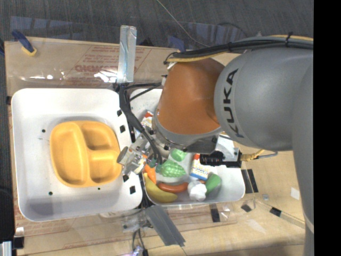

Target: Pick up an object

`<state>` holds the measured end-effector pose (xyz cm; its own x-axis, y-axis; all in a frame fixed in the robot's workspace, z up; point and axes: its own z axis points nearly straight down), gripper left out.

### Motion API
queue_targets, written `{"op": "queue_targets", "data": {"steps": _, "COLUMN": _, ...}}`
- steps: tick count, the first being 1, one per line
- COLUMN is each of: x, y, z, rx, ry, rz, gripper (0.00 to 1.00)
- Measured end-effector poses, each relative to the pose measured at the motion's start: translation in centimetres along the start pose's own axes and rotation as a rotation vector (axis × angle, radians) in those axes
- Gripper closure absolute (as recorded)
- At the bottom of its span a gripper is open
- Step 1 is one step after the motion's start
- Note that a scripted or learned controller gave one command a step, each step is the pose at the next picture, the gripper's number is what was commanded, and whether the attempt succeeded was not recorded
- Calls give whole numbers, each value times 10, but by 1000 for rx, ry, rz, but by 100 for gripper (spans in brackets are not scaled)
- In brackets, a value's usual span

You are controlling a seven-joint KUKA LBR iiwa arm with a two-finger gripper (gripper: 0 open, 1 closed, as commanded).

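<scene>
I count two white bins: the left bin (21, 143) holds one yellow divided tray (85, 153). The gripper (133, 159) sits over the bins' shared wall; jaw state undeterminable. The right bin (234, 188) holds one banana (160, 195) among several toy foods.

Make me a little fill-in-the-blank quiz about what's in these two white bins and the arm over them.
1. The left bin holds a tray coloured ____.
2. That tray has ____ compartments.
3. The banana lies in the ____ bin.
4. The band on the arm is coloured ____.

Missing words: yellow; two; right; orange
</scene>
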<state>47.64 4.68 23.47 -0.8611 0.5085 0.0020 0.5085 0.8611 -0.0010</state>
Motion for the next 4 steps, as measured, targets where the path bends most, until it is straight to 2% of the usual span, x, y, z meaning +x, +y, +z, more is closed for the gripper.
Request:
{"op": "queue_targets", "data": {"steps": 1, "x": -37, "y": 13, "z": -54, "rx": -2, "ry": -6, "rz": -159, "gripper": 100}}
{"op": "queue_targets", "data": {"steps": 2, "x": 16, "y": 26, "z": 8, "rx": 2, "ry": 1, "rz": -162, "gripper": 100}}
{"op": "queue_targets", "data": {"steps": 3, "x": -45, "y": 49, "z": -59, "rx": -2, "ry": -5, "rz": 24, "gripper": 100}}
{"op": "queue_targets", "data": {"steps": 4, "x": 12, "y": 20, "z": -39, "rx": 0, "ry": -1, "rz": -130, "gripper": 100}}
